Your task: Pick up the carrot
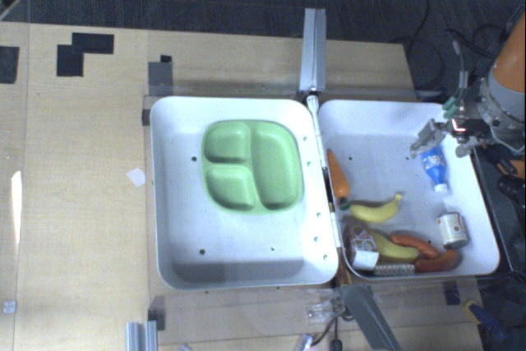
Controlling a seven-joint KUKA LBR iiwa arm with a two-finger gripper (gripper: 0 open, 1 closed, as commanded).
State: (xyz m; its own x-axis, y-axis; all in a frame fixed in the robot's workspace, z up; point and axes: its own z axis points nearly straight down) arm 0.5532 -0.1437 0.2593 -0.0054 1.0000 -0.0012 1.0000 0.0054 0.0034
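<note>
Against the right bin's [485,201] left wall lies the carrot [336,176], untouched. The gripper [441,136] hovers well apart near the far right, fingers spread, holding nothing.

An orange band [511,62] is seen on the grey arm [503,107]; thin dark cables [468,45] are strung above its metallic gripper [448,136].

We can read no text, brand, number or sign anywhere. The small blue-and-white bottle [435,169] and the can [452,230] in the right bin [386,123] carry labels, but their print is too small and blurred for us.
</note>
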